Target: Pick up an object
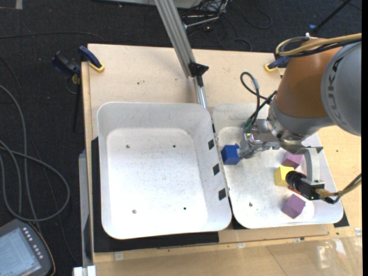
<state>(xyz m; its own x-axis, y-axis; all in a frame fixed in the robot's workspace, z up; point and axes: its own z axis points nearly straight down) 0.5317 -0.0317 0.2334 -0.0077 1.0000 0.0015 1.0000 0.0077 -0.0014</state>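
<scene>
A blue cube (230,154) lies in the right bin (253,211), close to its left wall. My gripper (247,148) hangs low over the bin, directly to the right of the blue cube and touching or nearly touching its side. The grey and orange wrist hides the gripper's tip. A yellow cube (282,176) sits further right. One purple block (291,160) lies just behind it, partly under the arm, and another purple block (294,206) rests near the bin's front right corner.
The left bin (115,125) stands beside the right one, their walls meeting at the middle. A slanted metal pole (175,30) crosses the back of the bench. A black fitting with a cable (303,184) juts from the arm over the yellow cube.
</scene>
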